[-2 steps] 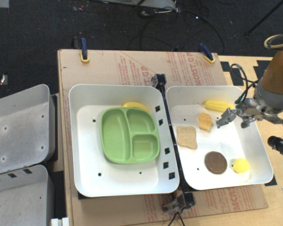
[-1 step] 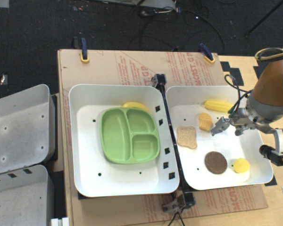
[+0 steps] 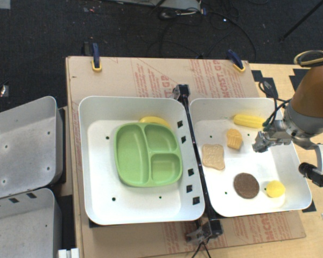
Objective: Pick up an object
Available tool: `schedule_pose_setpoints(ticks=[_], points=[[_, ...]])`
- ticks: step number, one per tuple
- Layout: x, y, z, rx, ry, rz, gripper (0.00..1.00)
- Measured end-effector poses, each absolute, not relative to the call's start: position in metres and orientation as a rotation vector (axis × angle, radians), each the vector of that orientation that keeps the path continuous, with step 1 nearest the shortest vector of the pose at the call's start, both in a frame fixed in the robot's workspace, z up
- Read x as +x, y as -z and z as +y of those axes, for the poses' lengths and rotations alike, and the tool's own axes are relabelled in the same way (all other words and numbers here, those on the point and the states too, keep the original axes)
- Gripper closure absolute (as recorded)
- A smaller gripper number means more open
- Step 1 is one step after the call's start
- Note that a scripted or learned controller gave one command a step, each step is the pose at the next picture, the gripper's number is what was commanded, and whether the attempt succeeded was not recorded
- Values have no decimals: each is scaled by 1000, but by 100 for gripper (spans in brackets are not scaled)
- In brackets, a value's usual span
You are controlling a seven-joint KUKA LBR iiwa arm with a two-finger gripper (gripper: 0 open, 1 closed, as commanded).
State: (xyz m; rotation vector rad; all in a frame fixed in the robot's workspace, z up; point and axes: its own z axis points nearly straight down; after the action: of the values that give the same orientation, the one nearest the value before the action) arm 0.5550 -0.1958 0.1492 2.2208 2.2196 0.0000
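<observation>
1. Nearest the camera in the right bin (image 3: 299,200) lie a brown round disc (image 3: 246,185) and a small yellow lemon-like piece (image 3: 275,188), both below the jaws (image 3: 261,144) and apart from them.
2. No single thing is named by the task, so any of the bin's pieces would serve: a slice of toast (image 3: 213,156) lies to the left of the jaws and a little lower, a small orange ridged piece (image 3: 234,139) sits just to their left, and a yellow corn cob (image 3: 249,121) lies just above them.
3. The jaws sit low over bare white floor between these pieces, touching none; nothing is between them, and how far apart they stand cannot be told from this slant.
4. The grey arm (image 3: 307,117) reaches in from the right, its orange band (image 3: 315,90) above the wrist, with the tool pointing left and downward.
5. To do the step well, the jaws should probably centre over one piece before closing; the orange piece or the corn looks closest, and the corn would likely be easiest gripped across its narrow width.
6. A risk is nudging a piece aside rather than straddling it.
7. Well to the left, the other bin (image 3: 97,117) holds a green divided tray (image 3: 149,155).
</observation>
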Motion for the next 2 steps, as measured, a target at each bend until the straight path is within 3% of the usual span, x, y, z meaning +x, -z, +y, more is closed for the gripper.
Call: schedule_pose_setpoints(ticks=[2], points=[[558, -266, -192, 2214, -4, 2220, 100]])
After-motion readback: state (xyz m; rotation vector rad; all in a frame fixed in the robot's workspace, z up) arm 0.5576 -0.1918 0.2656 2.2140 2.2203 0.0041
